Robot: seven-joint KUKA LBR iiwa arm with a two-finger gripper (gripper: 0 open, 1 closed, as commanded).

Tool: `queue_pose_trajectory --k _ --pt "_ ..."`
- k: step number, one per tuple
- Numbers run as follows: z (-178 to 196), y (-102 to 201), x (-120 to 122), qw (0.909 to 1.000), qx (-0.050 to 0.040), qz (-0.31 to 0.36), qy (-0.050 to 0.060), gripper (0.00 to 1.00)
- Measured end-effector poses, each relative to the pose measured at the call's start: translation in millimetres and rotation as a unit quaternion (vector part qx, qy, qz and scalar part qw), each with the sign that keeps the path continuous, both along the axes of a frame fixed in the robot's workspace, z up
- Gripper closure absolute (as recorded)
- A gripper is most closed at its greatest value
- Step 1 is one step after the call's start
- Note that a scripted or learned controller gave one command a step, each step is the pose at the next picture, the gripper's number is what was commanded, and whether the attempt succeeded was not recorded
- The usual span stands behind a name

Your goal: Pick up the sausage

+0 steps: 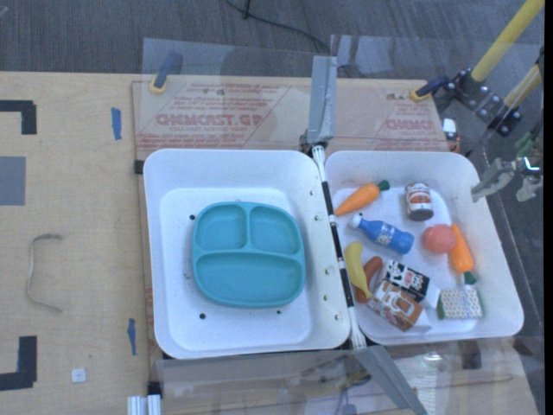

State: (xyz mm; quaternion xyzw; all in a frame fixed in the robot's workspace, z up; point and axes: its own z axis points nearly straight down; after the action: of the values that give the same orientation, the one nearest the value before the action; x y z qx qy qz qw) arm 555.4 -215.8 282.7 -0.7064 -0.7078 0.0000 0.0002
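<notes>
While parked at three o'clock, beyond the bin rim: gripper [504,177], finger spacing cannot be told, nothing seen held.
Left to right: teal plate [249,254] in left bin [164,232]; sausage [372,275] at seven o'clock in right bin [505,305], touching banana [355,270].

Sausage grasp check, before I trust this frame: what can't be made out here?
- Sausage: partly covered by the banana and the carton; its full length is hidden.
- Pincer: at the right bin rim, small and blurred against clutter; its state is unreadable.
- Can label: too small to read.
</notes>
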Motion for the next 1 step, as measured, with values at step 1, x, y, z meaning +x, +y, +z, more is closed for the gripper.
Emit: queue_pose_trajectory --k 1 --pt "-119.0 48.0 13.1 0.9793 -0.0001 0.202 -0.001 0.0"
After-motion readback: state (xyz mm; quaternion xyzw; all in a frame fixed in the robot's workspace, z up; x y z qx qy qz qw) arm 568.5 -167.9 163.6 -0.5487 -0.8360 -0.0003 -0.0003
